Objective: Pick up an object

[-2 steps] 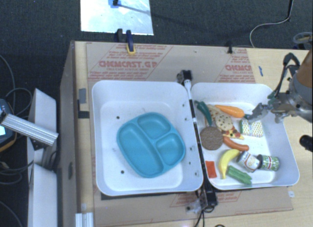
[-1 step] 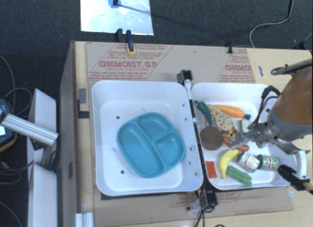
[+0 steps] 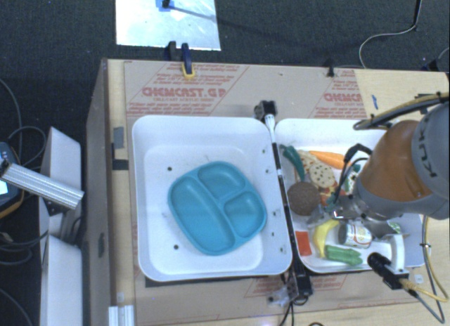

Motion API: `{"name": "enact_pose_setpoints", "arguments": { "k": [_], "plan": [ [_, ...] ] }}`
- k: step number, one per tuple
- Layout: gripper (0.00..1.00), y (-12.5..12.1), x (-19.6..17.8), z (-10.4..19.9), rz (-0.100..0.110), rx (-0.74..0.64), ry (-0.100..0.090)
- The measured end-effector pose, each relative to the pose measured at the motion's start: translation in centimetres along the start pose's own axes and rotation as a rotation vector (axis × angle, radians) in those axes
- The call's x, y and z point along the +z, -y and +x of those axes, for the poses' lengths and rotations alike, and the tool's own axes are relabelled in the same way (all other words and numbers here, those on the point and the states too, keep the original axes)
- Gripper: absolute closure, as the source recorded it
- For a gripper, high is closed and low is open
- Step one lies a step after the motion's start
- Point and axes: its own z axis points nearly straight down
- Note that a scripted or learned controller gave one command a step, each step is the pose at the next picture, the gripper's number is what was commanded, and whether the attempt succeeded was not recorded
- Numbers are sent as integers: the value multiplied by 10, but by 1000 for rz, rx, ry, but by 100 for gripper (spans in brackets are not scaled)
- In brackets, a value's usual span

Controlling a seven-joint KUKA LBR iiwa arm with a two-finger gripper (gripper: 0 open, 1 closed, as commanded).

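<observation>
Gripper point(image 3: 339, 213) spotted low in the right shallow white bin point(image 3: 365, 129), at the end of the grey arm with an orange band point(image 3: 391, 166) entering from the right. Could not tell whether gripper was wide, narrow or holding anything; tip buried among clutter and partly hidden by the wrist. Logged candidate objects, all in that right bin: brown round fuzzy ball point(image 3: 304, 197) just left of gripper, near the dividing wall; yellow plastic banana point(image 3: 323, 235) just below gripper; green elongated vegetable toy point(image 3: 343, 254) lying near the front wall, beside the banana; orange carrot-shaped toy point(image 3: 328, 157) toward the back of the bin; pale speckled flat piece point(image 3: 322, 173) just in front of the carrot; teal-handled tool point(image 3: 292, 160) lying along the left side; flat orange-red piece point(image 3: 302, 243) at the front left corner. Found nothing visibly lifted; every item seen resting on the bin floor or against its neighbours. Noted left shallow white bin point(image 3: 155, 177) holding a blue sectioned plastic tray point(image 3: 216, 207), lying flat near the middle. Marked both bins touching side by side on a brown printed bench board point(image 3: 211, 89).
</observation>
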Motion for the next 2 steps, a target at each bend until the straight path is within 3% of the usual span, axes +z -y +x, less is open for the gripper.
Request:
{"name": "enact_pose_setpoints", "arguments": {
  "k": [1,2],
  "plan": [
    [100,-1,-11,0,-2,-1,-1],
    [100,-1,-100,50,-2,-1,0]
  ]
}}
